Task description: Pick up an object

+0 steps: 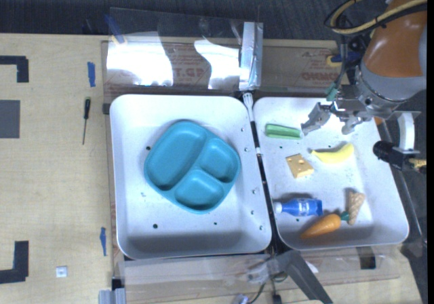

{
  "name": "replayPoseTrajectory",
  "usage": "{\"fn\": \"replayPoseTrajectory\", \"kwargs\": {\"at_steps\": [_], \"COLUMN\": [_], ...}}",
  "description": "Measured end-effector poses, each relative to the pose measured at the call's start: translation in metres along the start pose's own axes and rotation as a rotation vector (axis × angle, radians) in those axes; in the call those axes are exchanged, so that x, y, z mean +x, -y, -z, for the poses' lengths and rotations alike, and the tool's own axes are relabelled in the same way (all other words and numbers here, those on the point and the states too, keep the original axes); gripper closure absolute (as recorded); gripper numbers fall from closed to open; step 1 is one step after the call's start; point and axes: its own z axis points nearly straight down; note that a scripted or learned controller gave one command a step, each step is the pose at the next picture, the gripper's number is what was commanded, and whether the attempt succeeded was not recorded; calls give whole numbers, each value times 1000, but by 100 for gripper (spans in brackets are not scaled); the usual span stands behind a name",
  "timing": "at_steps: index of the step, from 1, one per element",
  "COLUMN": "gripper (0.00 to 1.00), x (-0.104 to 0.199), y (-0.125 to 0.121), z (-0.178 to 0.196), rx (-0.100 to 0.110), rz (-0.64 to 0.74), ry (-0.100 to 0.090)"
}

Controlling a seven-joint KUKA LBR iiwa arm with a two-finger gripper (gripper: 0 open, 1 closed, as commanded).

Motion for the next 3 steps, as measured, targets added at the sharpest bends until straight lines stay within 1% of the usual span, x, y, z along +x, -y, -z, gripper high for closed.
{"fn": "replayPoseTrajectory", "kwargs": {"at_steps": [1,2,3], "gripper": [0,100,100], "x": [-8,-9,31], "y": [37,36,6], "z": [-136,-125,-44], "rx": [-2,-5,-5], "rz": [133,131,-189], "ry": [0,1,0]}}
